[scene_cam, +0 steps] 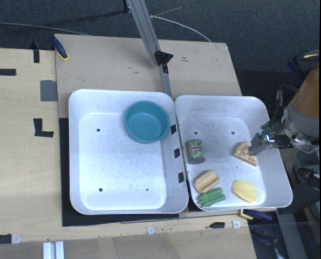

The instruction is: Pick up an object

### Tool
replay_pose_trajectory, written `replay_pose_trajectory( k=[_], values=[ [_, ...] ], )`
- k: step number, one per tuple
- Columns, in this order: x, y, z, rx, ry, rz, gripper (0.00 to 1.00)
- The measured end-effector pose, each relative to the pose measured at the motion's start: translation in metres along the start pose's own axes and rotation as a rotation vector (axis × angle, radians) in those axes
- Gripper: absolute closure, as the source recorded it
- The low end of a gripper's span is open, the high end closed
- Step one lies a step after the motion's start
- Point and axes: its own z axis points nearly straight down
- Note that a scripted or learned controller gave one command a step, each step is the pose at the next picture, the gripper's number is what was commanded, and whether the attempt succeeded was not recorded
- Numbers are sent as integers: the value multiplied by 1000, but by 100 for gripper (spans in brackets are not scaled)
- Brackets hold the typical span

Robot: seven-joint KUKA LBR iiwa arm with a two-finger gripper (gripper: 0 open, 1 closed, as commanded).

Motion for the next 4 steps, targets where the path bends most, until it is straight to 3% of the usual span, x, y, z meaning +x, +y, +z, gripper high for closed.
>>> replay_pose_trajectory(
  k=[1, 4],
  values=[
    [9, -3, -50, -1, -1, -1, 100],
    [160, 27, -16, 6, 2, -4, 100]
  ],
)
